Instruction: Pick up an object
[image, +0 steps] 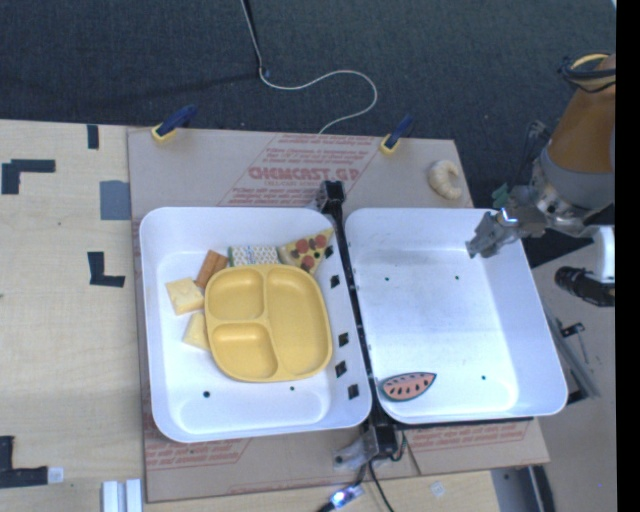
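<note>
A: Where's the gripper (488, 240)?

B: Far right corner of the right bin (520, 330), over the rim by the back wall. Arm (580, 140) comes in from the right, orange band up top. Can't tell if it's open or closed, too small and dark. Nothing visibly held.

A: What's pickable?

B: Right bin: one watermelon slice toy (407, 385), flat on the floor near the front edge, close to the divider side. Well apart from the gripper, diag. opposite corner. Lots of bare white floor btwn them.

A: Left bin (160, 300)?

B: Crowded. Yellow divided plate (268, 322) sits mid-bin. Cracker-like pieces (186, 296) tucked beside its left edge, one partly under it. Pizza slice toy (308, 250) and a speckled flat item (252, 256) wedged along the back wall, touching the plate's rim. Front strip of that bin is bare.

A: Outside the bins?

B: Small tan ring-shaped thing (447, 178) on the cardboard (290, 170) behind the right bin. White cable (320, 85) loops across the dark carpet.
</note>
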